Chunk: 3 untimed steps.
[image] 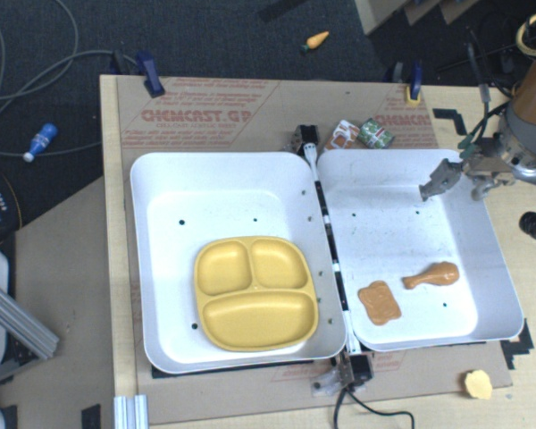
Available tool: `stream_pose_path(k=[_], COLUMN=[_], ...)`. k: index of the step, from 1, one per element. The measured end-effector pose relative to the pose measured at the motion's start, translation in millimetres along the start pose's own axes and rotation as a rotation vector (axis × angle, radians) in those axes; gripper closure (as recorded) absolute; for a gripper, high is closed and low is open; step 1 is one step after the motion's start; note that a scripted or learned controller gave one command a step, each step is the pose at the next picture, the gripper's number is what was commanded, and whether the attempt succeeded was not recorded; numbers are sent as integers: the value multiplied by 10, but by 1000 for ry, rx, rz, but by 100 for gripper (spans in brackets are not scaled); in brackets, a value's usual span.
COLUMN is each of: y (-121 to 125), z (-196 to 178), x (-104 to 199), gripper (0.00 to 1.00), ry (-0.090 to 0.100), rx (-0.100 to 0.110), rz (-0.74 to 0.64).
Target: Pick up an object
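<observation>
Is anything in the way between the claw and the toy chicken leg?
Nothing visible. The claw hangs over the right bin's far side, and bare bin floor lies between it and the chicken leg. The brown toy sits off to the side.

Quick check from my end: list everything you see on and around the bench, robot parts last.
bins: two, white, side by side on the bench
divided plate: one, yellow, left bin
toy drumstick: one, tan, right bin
flat toy cutlet: one, brown, right bin, left of the drumstick
small packets: a few, green and white, behind the right bin
yellow lump: one, bench's near right corner
clamps: two, blue, bench's far edge
bottle: one, blue, floor
claw: one, grey, above right bin's far right
</observation>
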<state>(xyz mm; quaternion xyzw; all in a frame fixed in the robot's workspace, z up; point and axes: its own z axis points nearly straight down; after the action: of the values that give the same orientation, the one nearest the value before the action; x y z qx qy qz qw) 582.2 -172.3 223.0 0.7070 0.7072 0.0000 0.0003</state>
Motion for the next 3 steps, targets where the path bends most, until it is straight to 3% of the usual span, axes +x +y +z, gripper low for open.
stream_pose_path(k=[1, 2, 3], y=[-355, -652, -789], z=[771, 1074, 1406], x=[-513, -409, -322], gripper=[0, 0, 0], ry=[1, 3, 3], rx=[11, 7, 6], rz=[6, 1, 0])
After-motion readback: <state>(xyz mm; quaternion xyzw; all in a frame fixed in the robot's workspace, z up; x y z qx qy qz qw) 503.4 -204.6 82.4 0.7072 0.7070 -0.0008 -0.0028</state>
